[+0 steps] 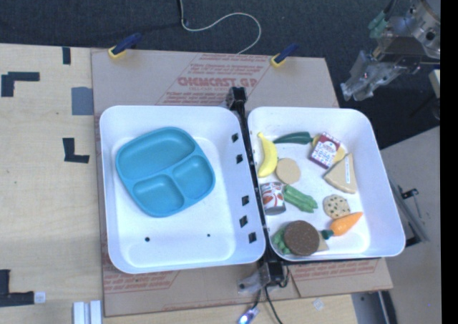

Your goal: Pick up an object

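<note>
Two white bins were set side by side on a cardboard sheet (215, 79) on the table (43, 187), the sheet clipped at its far edge, presumably so that nothing slid when the arm pressed down. The left bin (125, 247) held a blue plate (166, 170) and looked like the drop-off side. The right bin (378, 172) was stocked with toy food, loosely spread so that most pieces could be approached from above.

A banana (266, 154) was laid along the near-centre wall, with a tan disc (288, 170) just beside it and a green pod (293, 138) beyond. A red box (325, 149) was touching a wedge (343, 174). A can (273, 197) was lying beside a green pickle (300, 199). A cookie (335, 205) and a carrot (346, 223) were placed toward the front, and a burger (301, 237) was crowded into the front corner.

The gripper (358, 85) was held high, outside the right bin and beyond its far right corner, apparently parked clear so the camera's look at the bins was unobstructed. Nothing was seen to be carried by it; whether it was open or closed could not be told, since it was blurred.

No piece was yet marked out as the target. All of them were well apart from the gripper, lower and toward the front-left of it; the red box and the wedge were judged nearest.
</note>
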Controlling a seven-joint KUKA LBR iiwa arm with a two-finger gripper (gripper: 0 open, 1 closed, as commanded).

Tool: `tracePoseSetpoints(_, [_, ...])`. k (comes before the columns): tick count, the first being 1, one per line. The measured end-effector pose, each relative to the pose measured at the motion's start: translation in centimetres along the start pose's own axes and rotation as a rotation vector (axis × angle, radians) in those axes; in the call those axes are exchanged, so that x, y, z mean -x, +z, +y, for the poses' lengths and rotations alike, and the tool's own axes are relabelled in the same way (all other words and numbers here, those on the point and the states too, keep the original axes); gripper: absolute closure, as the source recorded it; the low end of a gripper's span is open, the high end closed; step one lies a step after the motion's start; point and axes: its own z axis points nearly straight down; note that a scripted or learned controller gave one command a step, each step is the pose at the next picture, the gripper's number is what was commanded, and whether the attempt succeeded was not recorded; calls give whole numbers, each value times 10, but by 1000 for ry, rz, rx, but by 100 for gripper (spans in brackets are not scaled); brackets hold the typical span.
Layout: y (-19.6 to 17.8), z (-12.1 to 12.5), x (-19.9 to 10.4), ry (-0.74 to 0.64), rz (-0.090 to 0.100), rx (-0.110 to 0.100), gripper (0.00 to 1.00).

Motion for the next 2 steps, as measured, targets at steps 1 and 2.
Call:
tracePoseSetpoints(1, [-10,0,0,-1,-1,0,100])
tracePoseSetpoints(2, [-20,1,-1,-1,-2,0,100])
